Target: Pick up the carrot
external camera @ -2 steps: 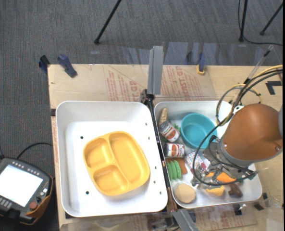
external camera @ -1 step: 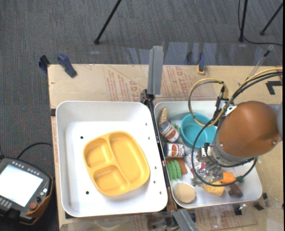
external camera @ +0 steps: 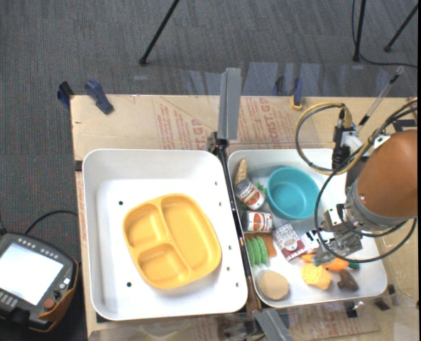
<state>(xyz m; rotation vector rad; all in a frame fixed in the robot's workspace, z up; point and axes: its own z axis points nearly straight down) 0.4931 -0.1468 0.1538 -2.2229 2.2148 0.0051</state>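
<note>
Camera view: the grey arm with its orange band [external camera: 387, 176] is reaching in from the right and hanging over the right bin [external camera: 377, 279], low above that bin's near right corner. The gripper [external camera: 340, 246] is pointing down just above the carrot [external camera: 329, 264]; whether the jaws are apart or together I cannot tell, since the wrist is covering them from above, and nothing is visibly caught between them.

The carrot is lying flat on the floor of the right bin, close to its near edge and toward the right side, partly hidden under the gripper. A yellow corn cob [external camera: 316, 276] is lying just beside it toward the near edge, and a small brown piece [external camera: 347, 282] is sitting to its right.

A teal bowl [external camera: 292, 193] is sitting toward the far edge of the same bin. Along the bin's left wall two small cans [external camera: 251, 195] are lying one after the other, with a green pea pod [external camera: 256, 251] below them and a round tan piece [external camera: 272, 285] in the near left corner. A small red and white packet [external camera: 290, 241] is lying near the middle.

The left bin [external camera: 100, 169] is holding a yellow divided plate [external camera: 171, 240], lying flat near its middle. Both bins are resting on the cardboard-covered surface [external camera: 153, 119].
</note>
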